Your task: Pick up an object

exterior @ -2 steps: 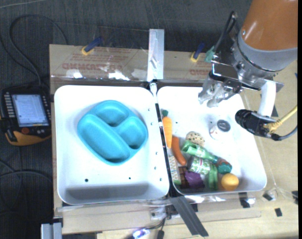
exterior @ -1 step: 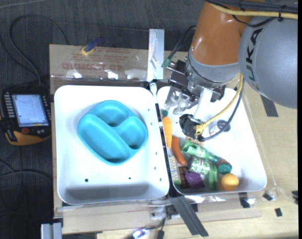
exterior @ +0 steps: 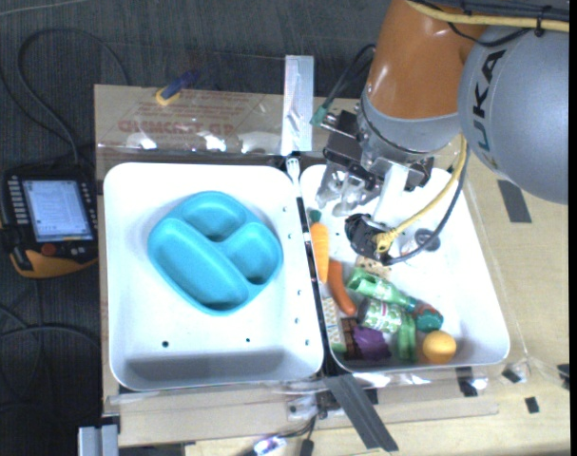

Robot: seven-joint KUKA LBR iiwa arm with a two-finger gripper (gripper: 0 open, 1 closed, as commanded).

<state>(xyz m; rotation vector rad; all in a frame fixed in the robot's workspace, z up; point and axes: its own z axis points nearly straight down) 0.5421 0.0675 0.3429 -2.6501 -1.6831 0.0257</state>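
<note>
Nothing had been lifted yet: the end effector [exterior: 343, 190] hung above the carrot [exterior: 319, 248], fingers apart and empty; other toys lay piled beyond the carrot, toward the right bin's [exterior: 482, 259] near end.

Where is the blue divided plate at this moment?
In the camera view, the blue divided plate lies in the left white bin, near its middle, apart from the toy carrot and other items heaped in the right bin.

I see a teach pendant [exterior: 43, 218] left of the surface, black cables [exterior: 41, 50] trailing on dark carpet behind it.
</note>
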